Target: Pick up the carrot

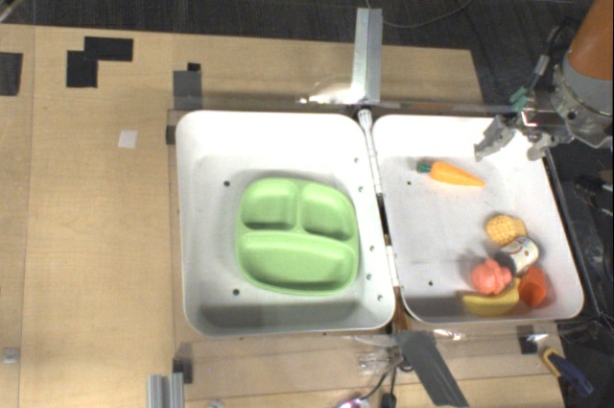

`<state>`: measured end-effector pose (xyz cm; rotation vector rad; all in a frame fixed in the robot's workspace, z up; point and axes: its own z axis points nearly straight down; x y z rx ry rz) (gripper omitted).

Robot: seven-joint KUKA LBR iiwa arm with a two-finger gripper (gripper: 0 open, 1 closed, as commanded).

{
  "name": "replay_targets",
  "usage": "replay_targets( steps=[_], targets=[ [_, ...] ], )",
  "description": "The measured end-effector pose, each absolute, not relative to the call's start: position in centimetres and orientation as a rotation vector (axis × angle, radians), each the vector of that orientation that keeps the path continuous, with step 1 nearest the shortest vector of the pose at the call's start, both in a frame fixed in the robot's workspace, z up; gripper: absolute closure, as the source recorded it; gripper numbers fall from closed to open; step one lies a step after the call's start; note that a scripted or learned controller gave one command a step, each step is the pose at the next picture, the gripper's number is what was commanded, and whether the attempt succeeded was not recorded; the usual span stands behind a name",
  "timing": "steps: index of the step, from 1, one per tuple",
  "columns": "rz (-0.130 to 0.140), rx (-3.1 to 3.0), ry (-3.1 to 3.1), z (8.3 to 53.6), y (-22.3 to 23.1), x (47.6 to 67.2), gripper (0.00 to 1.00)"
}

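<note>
The carrot (455, 173) is orange with a small green top at its left end, and it lies flat in the upper middle of the right bin (436, 243). My gripper (512, 139) hangs over that bin's upper right corner, to the right of and slightly above the carrot. Its two fingers (490, 140) stand apart with nothing between them, so it is open. A clear gap separates the gripper from the carrot.
In the right bin's lower right corner sits a cluster of toy food: a yellow corn-like piece (505, 228), a pink item (491, 276), a banana (490, 302) and a red item (533, 286). The left bin (206, 204) holds a green divided plate (297, 235).
</note>
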<state>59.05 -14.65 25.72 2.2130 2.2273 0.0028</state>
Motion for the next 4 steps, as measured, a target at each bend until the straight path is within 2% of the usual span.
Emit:
replay_targets(
  steps=[1, 2, 3, 4],
  targets=[
    [0.002, 2.203, 2.239, 13.0, -13.4, 59.6, 0.0],
    [0.008, 2.074, 2.35, 8.7, -13.6, 65.8, 0.0],
    [0.016, 2.065, 2.352, 10.0, -13.4, 66.1, 1.0],
    [0.006, 2.205, 2.232, 19.3, -10.2, 67.1, 1.0]
  ],
)
